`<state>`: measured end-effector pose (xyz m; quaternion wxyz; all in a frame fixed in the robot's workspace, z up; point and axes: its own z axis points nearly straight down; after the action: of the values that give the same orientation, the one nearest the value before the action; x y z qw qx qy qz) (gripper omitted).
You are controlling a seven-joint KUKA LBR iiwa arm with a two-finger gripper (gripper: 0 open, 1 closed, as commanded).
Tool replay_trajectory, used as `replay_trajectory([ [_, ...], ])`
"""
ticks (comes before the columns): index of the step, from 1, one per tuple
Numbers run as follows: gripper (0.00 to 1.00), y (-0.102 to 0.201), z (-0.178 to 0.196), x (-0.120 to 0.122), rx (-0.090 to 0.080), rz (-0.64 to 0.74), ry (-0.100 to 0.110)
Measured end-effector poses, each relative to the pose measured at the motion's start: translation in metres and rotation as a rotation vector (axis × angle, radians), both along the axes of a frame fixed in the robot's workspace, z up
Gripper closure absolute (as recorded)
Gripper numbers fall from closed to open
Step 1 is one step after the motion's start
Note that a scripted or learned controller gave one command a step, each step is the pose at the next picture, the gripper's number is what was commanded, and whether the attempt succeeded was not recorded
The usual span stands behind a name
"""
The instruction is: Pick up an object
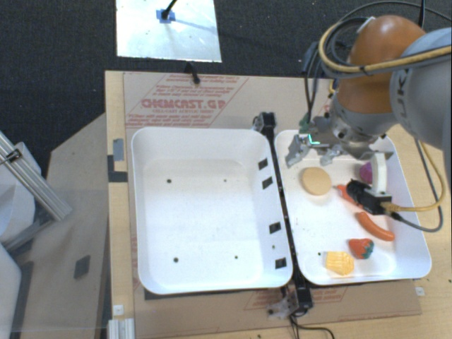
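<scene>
We see a tan round piece (316, 181) lying in the right bin (311, 224), near its far left corner. Just beyond it hangs the gripper (311, 159), its claw spread with nothing between the fingers and apart from the tan piece. Farther right in the same bin lie a purple thing (366, 170), partly hidden, and a small orange piece (345, 191). Nearer the front lies a red-orange sausage (376, 226), then a red strawberry (361, 247) with a green top, and just beside it a yellow corn cob (339, 263). The left bin (205, 131) sits against the right one, their rims touching along the middle.
</scene>
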<state>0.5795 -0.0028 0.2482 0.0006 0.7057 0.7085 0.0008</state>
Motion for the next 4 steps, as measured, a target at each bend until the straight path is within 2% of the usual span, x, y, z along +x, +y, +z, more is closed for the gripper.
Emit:
replay_trajectory([
  [1,0.00,0.003,-0.068,-0.064,0.001,-0.003,0.012],
  [2,0.00,-0.020,0.003,-0.093,-0.001,-0.004,-0.004],
  [3,0.00,-0.035,-0.019,0.045,-0.002,0.002,-0.005],
  [4,0.00,-0.021,-0.067,-0.011,0.001,-0.003,0.009],
])
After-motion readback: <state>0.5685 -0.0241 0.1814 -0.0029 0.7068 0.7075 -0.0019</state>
